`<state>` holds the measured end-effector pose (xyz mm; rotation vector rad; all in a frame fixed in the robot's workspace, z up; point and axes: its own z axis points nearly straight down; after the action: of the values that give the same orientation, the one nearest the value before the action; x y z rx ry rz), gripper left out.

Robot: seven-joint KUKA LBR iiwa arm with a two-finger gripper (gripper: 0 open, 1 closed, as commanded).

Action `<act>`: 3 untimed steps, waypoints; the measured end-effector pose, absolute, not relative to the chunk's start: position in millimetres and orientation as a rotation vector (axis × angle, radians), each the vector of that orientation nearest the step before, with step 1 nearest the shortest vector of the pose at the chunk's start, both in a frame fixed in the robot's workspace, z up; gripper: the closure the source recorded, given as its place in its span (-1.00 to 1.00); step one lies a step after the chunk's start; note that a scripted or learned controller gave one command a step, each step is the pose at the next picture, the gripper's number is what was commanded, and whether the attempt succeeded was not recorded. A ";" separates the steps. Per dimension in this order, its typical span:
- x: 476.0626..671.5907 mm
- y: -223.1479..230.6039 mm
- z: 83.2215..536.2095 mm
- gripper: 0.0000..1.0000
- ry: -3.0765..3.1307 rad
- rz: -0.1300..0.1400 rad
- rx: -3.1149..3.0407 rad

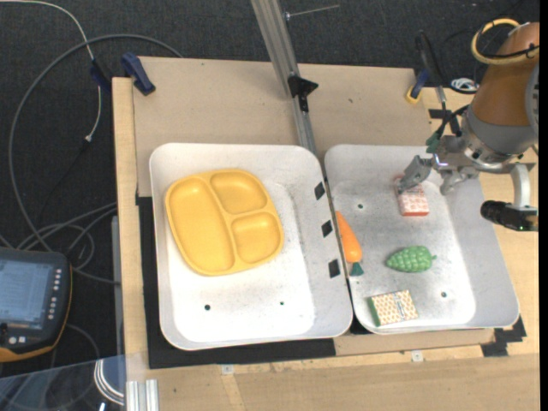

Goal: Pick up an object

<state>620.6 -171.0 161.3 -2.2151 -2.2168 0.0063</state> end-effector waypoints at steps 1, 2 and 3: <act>615.8 -164.4 103.6 -1.00 -2.221 0.002 -2.218; 617.3 -164.6 116.7 1.00 -2.223 -0.003 -2.222; 628.4 -159.4 170.7 1.00 -2.228 -0.007 -2.224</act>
<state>628.4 -159.4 170.7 -2.2241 -2.2284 -0.0071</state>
